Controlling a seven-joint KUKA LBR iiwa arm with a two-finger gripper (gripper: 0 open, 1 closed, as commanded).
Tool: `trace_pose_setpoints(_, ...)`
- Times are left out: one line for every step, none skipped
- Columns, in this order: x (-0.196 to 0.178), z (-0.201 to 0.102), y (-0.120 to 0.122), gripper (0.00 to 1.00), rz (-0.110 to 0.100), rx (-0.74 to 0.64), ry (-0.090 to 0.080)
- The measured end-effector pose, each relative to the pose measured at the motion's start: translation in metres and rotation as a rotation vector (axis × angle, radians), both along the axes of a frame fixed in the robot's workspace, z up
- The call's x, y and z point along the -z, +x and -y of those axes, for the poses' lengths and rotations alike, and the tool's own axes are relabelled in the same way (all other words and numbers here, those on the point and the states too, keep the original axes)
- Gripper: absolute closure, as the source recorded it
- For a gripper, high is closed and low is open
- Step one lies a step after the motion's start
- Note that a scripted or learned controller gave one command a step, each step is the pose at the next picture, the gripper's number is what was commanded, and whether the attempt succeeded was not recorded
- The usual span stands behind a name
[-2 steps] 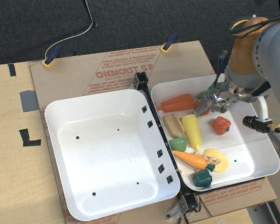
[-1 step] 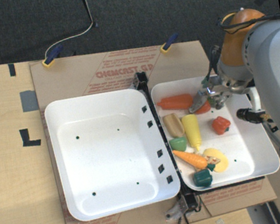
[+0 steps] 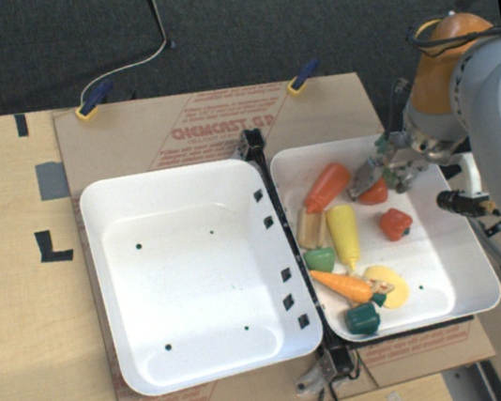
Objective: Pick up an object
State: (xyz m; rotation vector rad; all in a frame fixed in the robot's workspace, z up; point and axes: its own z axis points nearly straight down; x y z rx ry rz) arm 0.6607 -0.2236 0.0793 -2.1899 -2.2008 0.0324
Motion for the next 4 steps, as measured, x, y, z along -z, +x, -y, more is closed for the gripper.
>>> trace_pose_setpoints(-0.0022, 0.0017, 0.0024, 0.00, 0.016, 0.007, -0.010)
trace_pose_setpoints(-0.0022, 0.0017, 0.0024, 0.00, 0.016, 0.007, -0.010)
trace_pose_setpoints(-0.0022, 0.0016, 0.0024, 0.00, 0.016, 0.007, -0.011)
trace_pose_setpoints(-0.0022, 0.0016, 0.0025, 0.00, 0.016, 0.007, -0.011)
